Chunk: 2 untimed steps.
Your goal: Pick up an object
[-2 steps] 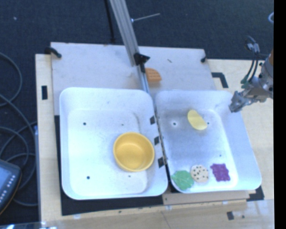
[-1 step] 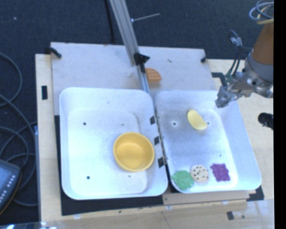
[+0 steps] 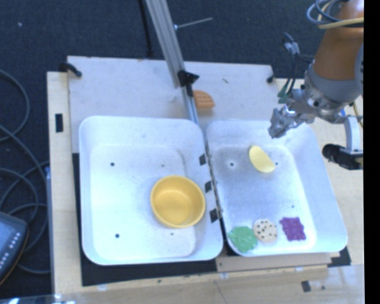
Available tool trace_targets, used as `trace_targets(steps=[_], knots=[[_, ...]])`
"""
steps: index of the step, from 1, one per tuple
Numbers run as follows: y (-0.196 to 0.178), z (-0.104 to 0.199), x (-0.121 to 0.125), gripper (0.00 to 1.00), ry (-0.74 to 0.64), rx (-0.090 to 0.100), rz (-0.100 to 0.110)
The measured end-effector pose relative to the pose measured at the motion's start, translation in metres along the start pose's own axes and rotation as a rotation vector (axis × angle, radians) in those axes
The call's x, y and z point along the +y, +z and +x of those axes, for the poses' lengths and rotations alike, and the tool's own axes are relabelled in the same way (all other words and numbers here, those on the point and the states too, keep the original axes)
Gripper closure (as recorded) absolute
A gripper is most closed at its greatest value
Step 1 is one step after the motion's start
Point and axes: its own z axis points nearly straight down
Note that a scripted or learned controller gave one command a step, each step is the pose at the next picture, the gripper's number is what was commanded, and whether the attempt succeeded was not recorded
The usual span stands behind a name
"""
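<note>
Two white bins sit side by side on the bench. Inside the right bin [image 3: 316, 189], a yellow piece [image 3: 261, 159] lies just below-left of the claw [image 3: 277, 129], whose finger spread cannot be told.

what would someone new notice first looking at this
Probably the yellow bowl, bright against the left bin, near that bin's right side. Next, the arm's gripper over the right bin's far edge, just above a yellow piece. Green, spotted and purple pieces line the near edge.
</note>
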Motion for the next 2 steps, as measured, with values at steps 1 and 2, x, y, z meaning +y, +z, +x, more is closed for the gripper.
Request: trace_targets(steps=[1, 2], knots=[[-0.004, 0.049, 0.011, 1.00, 0.000, 0.000, -0.001], [0.012, 0.093, 0.033, 1.00, 0.001, 0.000, 0.001]])
